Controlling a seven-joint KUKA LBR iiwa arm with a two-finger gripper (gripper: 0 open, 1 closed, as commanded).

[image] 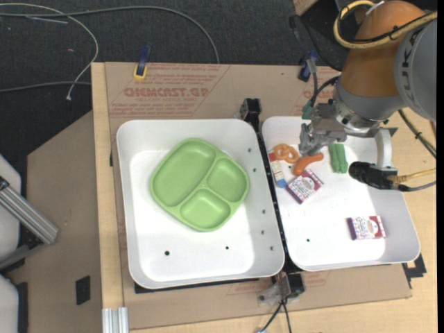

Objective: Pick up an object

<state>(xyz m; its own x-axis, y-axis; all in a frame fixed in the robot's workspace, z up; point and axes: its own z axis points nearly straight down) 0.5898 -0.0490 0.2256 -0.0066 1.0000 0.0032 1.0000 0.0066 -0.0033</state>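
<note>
A small packet (pixel 365 227) lies well below the hand (pixel 310 143), whose grip I cannot tell.

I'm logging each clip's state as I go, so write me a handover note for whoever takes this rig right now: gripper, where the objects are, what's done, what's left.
Gripper: low over the back of the right bin, above the cluster of small items; whether it grips anything cannot be told from this view.
Right bin: orange piece just below the gripper, green block beside it, purple-and-white packet nearer the middle, another packet alone toward the front.
Left bin: green divided plate.
Done: arm is positioned over the cluster. No item is visibly lifted.
Left: close on one item, lift it clear, confirm the hold.
</note>
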